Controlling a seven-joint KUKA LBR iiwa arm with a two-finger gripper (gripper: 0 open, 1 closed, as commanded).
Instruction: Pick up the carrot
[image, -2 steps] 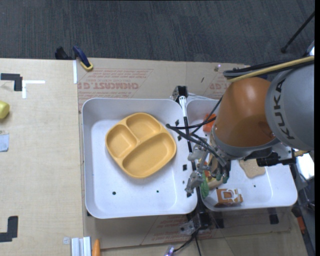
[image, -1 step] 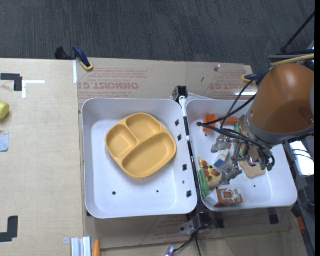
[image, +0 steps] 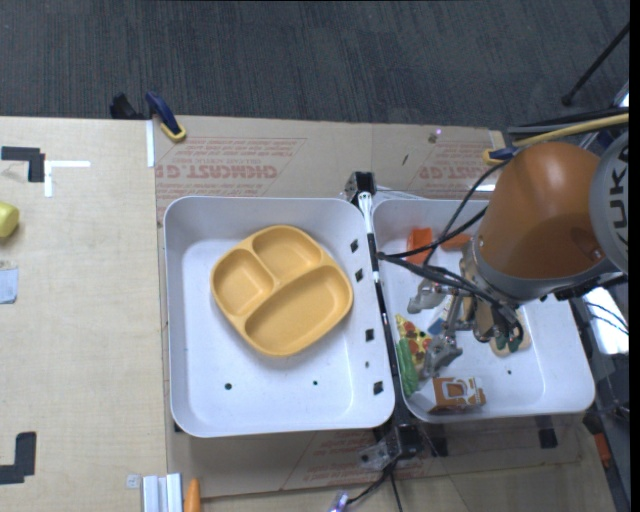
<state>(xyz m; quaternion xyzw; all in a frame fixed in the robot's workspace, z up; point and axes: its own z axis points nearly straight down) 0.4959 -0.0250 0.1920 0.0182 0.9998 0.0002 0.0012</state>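
Overhead view of the bench. I see two shallow white bins side by side: the left bin (image: 190, 330) bears a yellow divided plate (image: 282, 290); the right bin (image: 560, 385) bears the clutter I must work in. The arm (image: 545, 215), with its orange band, reaches in from the right and hangs over the right bin, its gripper (image: 445, 330) low among the objects. I cannot tell from this angle how the pincer stands, nor whether anything lies in it; cables and the wrist cover much of it.

The carrot (image: 421, 240) I take to be the small orange piece near the far wall of the right bin, just beside the divider and partly hidden behind a cable. It lies apart from the gripper, which sits nearer the green-and-yellow item (image: 411, 343) and the brown box (image: 458, 394) at the near side.

Handling, as I judge it: a toy carrot is likely light, stiff and smooth, so it may slip or roll. I would grasp across its thicker middle, jaws square to its long axis.
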